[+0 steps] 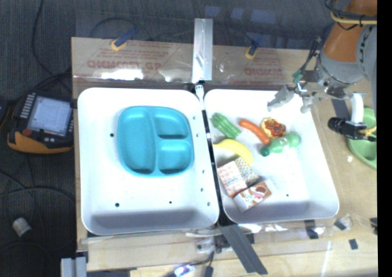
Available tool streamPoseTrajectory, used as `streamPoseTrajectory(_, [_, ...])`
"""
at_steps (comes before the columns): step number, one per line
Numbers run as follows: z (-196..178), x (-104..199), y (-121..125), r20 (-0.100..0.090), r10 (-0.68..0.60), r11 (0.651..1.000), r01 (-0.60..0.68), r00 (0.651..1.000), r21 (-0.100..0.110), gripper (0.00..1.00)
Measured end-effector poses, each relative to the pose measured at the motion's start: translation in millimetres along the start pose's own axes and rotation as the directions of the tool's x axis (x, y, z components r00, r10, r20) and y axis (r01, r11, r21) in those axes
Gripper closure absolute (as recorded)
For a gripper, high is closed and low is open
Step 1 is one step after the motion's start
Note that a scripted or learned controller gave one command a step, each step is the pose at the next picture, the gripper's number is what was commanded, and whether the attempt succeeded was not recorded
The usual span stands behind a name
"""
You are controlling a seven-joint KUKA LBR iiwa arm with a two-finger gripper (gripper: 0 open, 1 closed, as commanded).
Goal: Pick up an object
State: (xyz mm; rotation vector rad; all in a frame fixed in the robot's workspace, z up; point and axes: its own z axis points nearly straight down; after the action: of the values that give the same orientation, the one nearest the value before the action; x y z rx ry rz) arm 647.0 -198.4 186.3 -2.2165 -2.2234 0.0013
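Observation:
The right bin [318,178] holds several toy foods: a green cucumber [225,124], an orange carrot [253,130], a red and yellow pizza piece [274,127], a green pear-shaped item [280,143] and a yellow banana [236,149]. Two small printed boxes [236,175] [253,194] lie nearer the front. My gripper [291,102] hangs over the bin's far right corner, above and behind the pizza piece. It is open with nothing between its fingers.
A blue divided tray [156,139] lies in the left bin [98,196]. A handheld pendant [43,119] rests left of the bench. A green object [367,141] sits at the right edge, beside the arm [346,37].

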Motion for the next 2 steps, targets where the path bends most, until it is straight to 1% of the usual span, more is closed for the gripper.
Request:
streamPoseTrajectory(1, [78.5, -9.3, -22.9, 0.004, 0.043, 0.999, -0.043, 0.999, -0.014, 0.00])
streamPoseTrajectory(2, [69.3, -8.3, -22.0, 0.006, 0.041, 0.999, -0.041, 0.999, -0.015, 1.00])
